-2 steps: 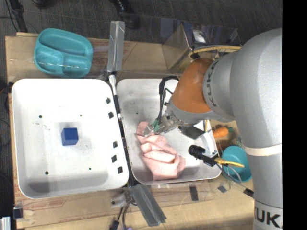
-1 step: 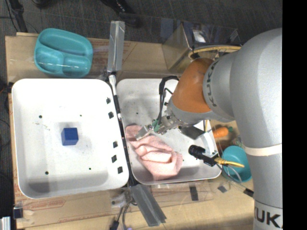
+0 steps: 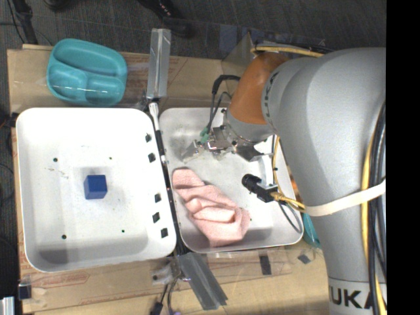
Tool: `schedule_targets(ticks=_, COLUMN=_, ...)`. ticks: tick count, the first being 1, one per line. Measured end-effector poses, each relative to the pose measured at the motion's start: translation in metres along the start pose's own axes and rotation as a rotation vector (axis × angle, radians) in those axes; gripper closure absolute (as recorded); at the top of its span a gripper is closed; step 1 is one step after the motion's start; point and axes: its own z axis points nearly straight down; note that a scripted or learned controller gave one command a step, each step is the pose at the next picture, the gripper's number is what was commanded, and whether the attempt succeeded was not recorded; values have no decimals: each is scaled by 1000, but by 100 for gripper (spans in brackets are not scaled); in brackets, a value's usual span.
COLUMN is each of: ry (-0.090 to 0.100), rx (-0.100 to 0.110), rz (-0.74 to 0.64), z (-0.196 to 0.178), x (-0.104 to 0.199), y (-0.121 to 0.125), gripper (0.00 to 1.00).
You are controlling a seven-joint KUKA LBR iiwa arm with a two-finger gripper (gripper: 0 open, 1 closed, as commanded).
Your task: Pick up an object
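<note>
At centre right, above pink cloth (image 3: 211, 209), gripper (image 3: 209, 142) low in right bin (image 3: 172, 126); grip state impossible to tell; nothing visibly lifted yet.

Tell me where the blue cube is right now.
The blue cube sits alone near the middle of the left bin, far from the pink cloth in the right bin.
</note>
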Motion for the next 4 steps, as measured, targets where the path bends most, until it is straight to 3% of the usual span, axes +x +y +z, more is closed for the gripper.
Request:
schedule_targets(ticks=1, ry=-1, rx=-1, rz=-41, z=-32, x=-63, y=6, gripper=0)
schedule_targets(ticks=2, ry=1, rx=2, rz=-155, z=1, x=-7, y=-38, gripper=0)
schedule_targets(ticks=3, ry=1, rx=1, rz=-278, z=1, x=19, y=-93, gripper=0)
schedule_targets(ticks=4, ry=0, rx=-1, rz=-281, z=-10, x=18, y=-92, gripper=100)
